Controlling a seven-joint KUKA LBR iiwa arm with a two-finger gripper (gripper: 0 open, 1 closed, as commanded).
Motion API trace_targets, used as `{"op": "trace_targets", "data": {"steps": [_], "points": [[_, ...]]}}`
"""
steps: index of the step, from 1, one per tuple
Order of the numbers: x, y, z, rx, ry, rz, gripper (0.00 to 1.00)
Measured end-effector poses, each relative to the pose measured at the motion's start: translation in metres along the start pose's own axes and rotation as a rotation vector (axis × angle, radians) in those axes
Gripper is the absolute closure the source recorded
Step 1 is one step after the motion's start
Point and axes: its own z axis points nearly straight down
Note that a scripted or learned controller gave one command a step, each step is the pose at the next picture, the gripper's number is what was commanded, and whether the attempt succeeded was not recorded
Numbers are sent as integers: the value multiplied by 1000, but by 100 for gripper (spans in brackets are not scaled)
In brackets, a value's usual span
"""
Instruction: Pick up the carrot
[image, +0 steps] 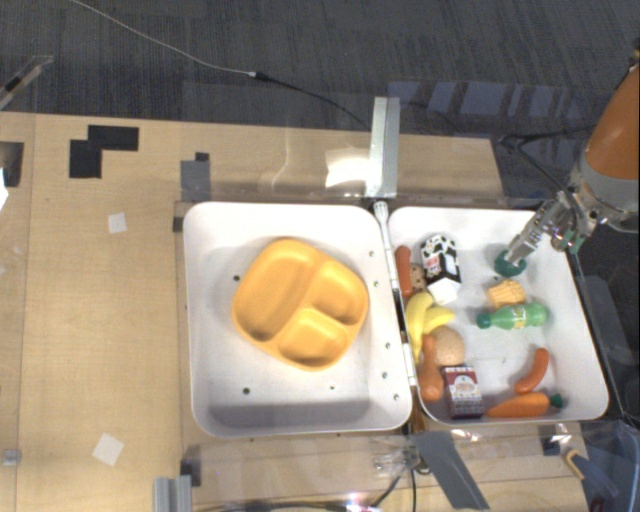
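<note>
- Camera view: we place the carrot (520, 405) at the near edge of the right bin (592, 345), beside a red box (461, 388).
- Gripper (516, 259) hangs well apart, over the bin's far part; whether open or closed, we cannot tell.
- We judge: approach step. Next move: travel toward the near edge, then descend.
- Wooden desk (90, 330); dark floor beyond.

The wooden bench (100, 330) bears two white bins (205, 400) and, seemingly, small paper scraps (107, 449).
</note>
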Motion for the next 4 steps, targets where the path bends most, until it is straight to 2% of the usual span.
{"op": "trace_targets", "data": {"steps": [1, 2, 3, 4], "points": [[75, -50, 56, 3, 5, -141, 100], [19, -61, -90, -1, -13, -93, 100], [70, -96, 16, 5, 8, -55, 100], [70, -62, 34, 2, 2, 116, 100]]}}
